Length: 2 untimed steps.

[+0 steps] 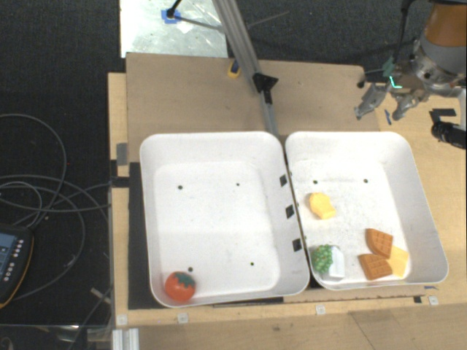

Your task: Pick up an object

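My gripper [384, 108] hangs above the far edge of the right bin [416, 166], its two fingers spread open with nothing between them. In the right bin lie a yellow chunk [321, 205] near the middle left, a green and white piece [327, 259] at the front left, and two brown waffle-like pieces [376, 254] with a yellow wedge [398, 261] at the front right. A red tomato [179, 286] sits in the front left corner of the left bin [211, 188]. All of these lie well in front of the gripper.
A grey pole [244, 42] slants down from the top to the bins' shared far corner. Black clips [290, 211] line the wall between the bins. Cables and a handheld device [13, 257] lie on the floor at left.
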Tool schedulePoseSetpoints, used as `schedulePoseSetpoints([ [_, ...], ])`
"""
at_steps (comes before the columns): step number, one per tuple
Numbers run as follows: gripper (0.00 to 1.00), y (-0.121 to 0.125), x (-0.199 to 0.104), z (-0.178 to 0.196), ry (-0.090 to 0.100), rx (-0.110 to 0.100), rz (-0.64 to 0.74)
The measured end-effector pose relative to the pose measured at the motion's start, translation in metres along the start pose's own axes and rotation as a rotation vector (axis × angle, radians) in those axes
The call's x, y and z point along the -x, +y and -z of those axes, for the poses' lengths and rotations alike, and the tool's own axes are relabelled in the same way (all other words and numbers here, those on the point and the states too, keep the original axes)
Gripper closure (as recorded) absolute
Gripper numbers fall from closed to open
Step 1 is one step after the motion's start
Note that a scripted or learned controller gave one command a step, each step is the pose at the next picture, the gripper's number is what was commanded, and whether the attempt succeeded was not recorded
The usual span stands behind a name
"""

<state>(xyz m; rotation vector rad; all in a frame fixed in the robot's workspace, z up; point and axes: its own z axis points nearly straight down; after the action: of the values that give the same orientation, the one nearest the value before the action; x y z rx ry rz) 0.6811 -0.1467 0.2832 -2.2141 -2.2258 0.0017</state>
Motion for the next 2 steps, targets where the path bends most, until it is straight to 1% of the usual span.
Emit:
schedulePoseSetpoints([
  [1,0.00,0.001,0.000,0.003,-0.002,0.004,0.002],
  [2,0.00,0.006,0.003,-0.040,-0.002,0.002,-0.001],
])
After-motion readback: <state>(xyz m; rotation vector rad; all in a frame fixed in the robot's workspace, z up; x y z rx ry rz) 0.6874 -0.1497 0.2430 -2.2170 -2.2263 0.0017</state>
